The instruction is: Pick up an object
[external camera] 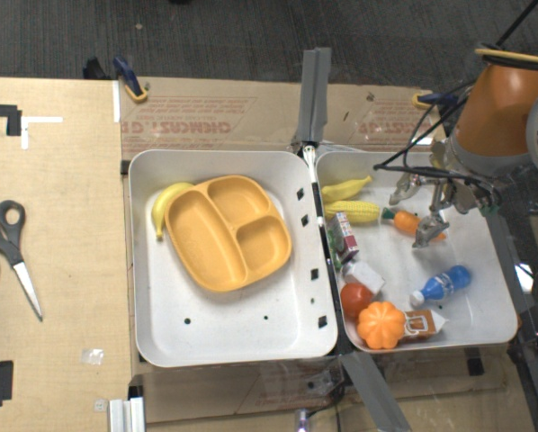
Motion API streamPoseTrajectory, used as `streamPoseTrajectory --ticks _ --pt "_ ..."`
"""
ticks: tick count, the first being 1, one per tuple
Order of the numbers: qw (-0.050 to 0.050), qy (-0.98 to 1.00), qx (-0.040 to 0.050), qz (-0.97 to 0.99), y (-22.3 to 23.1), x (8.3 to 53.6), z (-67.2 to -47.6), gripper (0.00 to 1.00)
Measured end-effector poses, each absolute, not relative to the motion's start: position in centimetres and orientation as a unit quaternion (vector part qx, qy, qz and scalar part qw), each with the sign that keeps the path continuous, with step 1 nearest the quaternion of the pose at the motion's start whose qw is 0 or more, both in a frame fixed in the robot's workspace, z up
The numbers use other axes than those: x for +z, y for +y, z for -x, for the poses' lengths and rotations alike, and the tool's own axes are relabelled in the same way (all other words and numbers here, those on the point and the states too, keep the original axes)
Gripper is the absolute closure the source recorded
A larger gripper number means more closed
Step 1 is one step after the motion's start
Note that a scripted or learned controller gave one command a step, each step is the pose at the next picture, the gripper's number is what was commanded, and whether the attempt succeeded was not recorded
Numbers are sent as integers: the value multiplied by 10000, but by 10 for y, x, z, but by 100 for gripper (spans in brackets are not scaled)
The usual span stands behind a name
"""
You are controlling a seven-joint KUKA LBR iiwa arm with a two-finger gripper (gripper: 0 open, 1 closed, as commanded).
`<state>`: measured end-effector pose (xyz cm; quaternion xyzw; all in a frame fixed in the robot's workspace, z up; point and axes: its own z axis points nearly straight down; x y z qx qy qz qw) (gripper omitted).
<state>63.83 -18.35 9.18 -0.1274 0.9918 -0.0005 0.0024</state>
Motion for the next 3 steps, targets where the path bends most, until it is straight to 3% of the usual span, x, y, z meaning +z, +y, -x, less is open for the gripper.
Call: streamPoseTrajectory --ticks 1,2,3 --pt "40 9920 -2 1264 -184 100 -640 100" --pt "17 9946 15 1037 -198 90 -660 100" --pt "21 9966 6 819 -175 196 -661 100"
